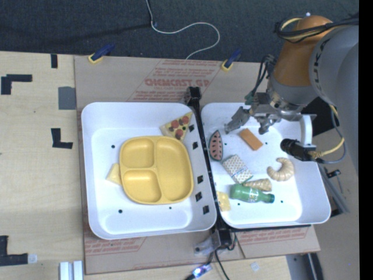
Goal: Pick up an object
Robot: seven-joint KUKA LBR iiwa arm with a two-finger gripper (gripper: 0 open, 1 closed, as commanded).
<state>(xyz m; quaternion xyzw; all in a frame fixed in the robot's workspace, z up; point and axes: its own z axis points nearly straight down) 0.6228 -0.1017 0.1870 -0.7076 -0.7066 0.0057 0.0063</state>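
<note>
Over the right shallow white bin (317,212), the grey two-finger gripper (252,123) hangs with its fingers spread wide and nothing between them. A flat orange rectangular block (252,139) lies on the bin floor just beside the fingertips. Further down the bin are a curved tan croissant (282,169), a green plastic bottle (252,193), a patterned grey-white packet (236,167) and a watermelon slice (216,145). The left bin (93,156) holds a yellow divided plate (156,169) and a pizza slice (178,126).

Gripper (252,123) over right bin (315,206): orange block (251,139) directly beneath, watermelon slice (216,145) and patterned packet (237,167) crowd below-left, croissant (282,169) below-right; bare floor immediately left.
</note>
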